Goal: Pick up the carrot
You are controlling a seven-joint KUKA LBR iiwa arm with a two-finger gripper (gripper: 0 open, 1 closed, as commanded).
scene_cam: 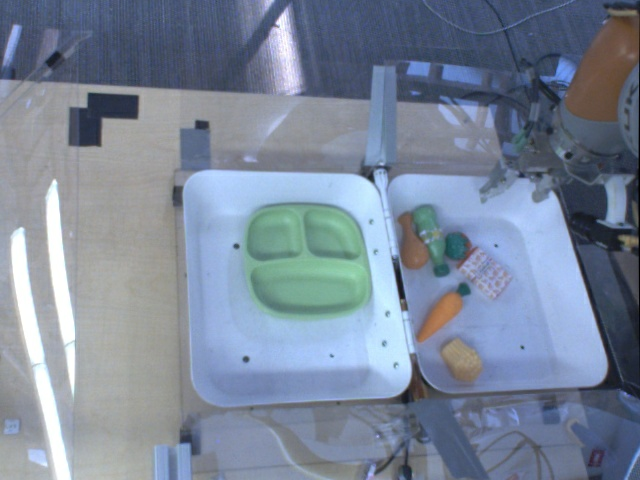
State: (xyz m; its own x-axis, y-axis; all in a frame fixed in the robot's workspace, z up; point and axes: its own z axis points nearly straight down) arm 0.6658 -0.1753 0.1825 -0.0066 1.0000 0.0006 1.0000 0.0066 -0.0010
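The carrot (443, 313) is orange with a small green top and lies slanted in the right bin (545, 268), near its lower left. My gripper (520, 185) hangs over the bin's far edge at the upper right, well away from the carrot. Its two fingers are spread apart with nothing between them.
Around the carrot lie an orange-brown sausage-like piece (411, 243), a green bottle-shaped toy (432, 236), a small green item (457, 246), a patterned red-and-white packet (486, 273) and a yellow corn piece (461, 360). A green divided plate (305, 260) rests in the left bin (215, 308).
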